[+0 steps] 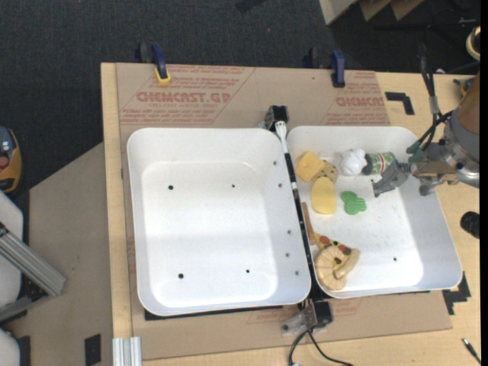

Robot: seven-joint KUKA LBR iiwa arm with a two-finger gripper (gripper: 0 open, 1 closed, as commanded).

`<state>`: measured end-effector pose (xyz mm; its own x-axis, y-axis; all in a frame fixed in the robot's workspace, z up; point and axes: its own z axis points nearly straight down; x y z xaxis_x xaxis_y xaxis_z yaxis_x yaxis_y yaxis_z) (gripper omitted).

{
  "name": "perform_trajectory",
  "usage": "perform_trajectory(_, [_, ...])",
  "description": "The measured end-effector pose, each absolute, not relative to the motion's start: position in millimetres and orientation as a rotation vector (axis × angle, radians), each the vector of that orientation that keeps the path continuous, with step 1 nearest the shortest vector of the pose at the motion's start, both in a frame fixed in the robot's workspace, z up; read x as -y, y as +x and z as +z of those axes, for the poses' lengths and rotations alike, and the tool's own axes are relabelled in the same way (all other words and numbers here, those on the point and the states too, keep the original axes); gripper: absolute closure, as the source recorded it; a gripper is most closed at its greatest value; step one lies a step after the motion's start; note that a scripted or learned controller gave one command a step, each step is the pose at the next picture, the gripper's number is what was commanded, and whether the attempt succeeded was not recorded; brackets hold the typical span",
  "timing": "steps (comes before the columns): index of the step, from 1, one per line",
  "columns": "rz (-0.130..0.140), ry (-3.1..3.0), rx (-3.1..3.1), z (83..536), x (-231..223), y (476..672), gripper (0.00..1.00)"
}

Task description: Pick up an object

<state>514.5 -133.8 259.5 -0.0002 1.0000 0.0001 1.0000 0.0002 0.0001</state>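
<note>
White plastic bins sit side by side on the bench; the objects all lie in the right bin, toward its nine o'clock side. A white crumpled ball and a small green-labelled bottle lie at about twelve o'clock, with a yellow block and a pale yellow oval piece beside the dividing rims. A green toy sits near the middle, and a tan woven piece at seven o'clock. The gripper hangs low at the bin's two o'clock, just beside the bottle. Whether it is spread or closed I cannot tell, and nothing visibly sits in it. Judging by this, the pick is not yet made: grasp and lift remain.
</note>
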Motion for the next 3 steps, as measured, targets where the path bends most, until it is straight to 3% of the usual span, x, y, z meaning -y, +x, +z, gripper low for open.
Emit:
perform_trajectory(1, [0.007, -2.212, 2.217, 126.2, 104.0, 523.9, 0.00])
perform_trajectory(2, [-0.007, -2.221, 2.230, 82.8, 93.4, 618.7, 0.00])
perform_trajectory(3, [-0.002, -2.224, 2.223, 85.0, 109.1, 624.8, 0.00])
